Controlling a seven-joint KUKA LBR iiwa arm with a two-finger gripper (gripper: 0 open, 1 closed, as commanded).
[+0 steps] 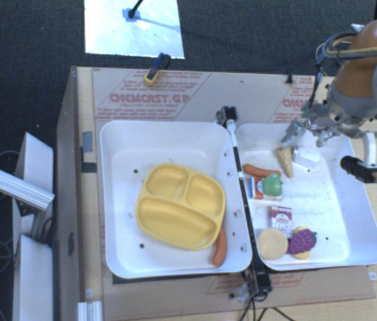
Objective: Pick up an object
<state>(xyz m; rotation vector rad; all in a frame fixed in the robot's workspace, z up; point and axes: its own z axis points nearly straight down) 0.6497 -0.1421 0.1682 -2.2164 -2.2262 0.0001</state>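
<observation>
My gripper (pixel 306 136) hangs over the far part of the right bin (pixel 359 209), open, with nothing between its fingers. Just below it lie a tan cone (pixel 284 160) and a small white piece (pixel 307 156). Nearer the front of that bin are an orange sausage (pixel 262 171), a green toy (pixel 273 185) on a red and white packet, a small red box (pixel 280 217), a round beige biscuit (pixel 273 244) and purple grapes (pixel 302 241).
The left bin (pixel 118 179) holds a yellow divided plate (pixel 180 204) and a second sausage (pixel 220 246) by its front right corner. A black clamp (pixel 228 117) sits on the ridge between the bins. A black part of the arm (pixel 357 168) overhangs the right bin's far side.
</observation>
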